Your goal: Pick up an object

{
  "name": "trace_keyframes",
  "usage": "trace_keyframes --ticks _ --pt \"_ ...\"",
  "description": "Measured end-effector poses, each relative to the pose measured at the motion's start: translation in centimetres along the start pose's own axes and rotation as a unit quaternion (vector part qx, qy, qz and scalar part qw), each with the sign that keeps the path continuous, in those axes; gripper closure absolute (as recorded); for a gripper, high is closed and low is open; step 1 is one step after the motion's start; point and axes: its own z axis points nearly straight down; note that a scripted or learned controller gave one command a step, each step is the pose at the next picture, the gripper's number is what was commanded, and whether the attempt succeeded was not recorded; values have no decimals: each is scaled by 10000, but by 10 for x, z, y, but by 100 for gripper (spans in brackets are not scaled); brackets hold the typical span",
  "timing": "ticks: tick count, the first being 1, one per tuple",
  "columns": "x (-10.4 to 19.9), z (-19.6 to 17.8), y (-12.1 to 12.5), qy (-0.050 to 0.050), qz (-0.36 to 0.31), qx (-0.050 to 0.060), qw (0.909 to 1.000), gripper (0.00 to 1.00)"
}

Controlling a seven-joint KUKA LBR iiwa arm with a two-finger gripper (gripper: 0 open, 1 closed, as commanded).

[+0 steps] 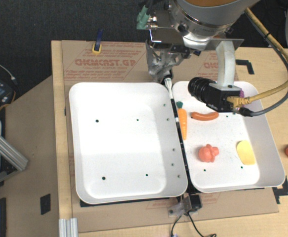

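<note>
carrot-shaped orange toy (182, 123), long and tapered, is what we judge the likeliest pick: it lies in the right shallow white plastic bin (267, 152), hard against its left wall, just beside the left shallow white plastic bin (85, 132). we expect it to be light, stiff and a little slick, best pinched across its thick far end. from largest to smallest, the right bin also bears a yellow oval lump (246, 152) near its right side, a pink knobbly lump (208, 152) at mid-bin, and a thin orange-red sausage shape (204, 116) farther back. the grey arm's gripper (164, 68) hangs at the far edge between the bins; we cannot tell how its jaws stand, and we see nothing in them.
</note>
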Motion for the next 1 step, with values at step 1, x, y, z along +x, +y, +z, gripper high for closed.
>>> trace_keyframes --ticks 1 --pt "39 44 9 -34 3 93 10000 100"
